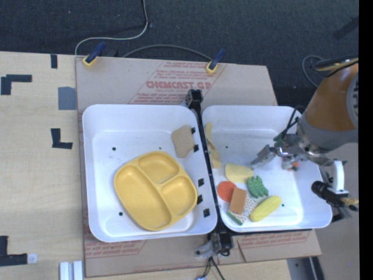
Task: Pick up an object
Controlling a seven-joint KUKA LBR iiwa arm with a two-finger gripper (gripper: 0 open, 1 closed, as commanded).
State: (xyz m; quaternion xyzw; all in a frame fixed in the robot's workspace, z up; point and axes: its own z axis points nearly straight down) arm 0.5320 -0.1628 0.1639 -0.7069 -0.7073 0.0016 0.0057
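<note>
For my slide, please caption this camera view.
Gripper above right bin of toy food; yellow tray in left bin.

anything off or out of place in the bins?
One oddity: the tan slice in the left bin leans against the divider wall instead of lying flat. The yellow tray sits flat; the toy food is piled in the right bin's front-left corner. No spills.
</note>
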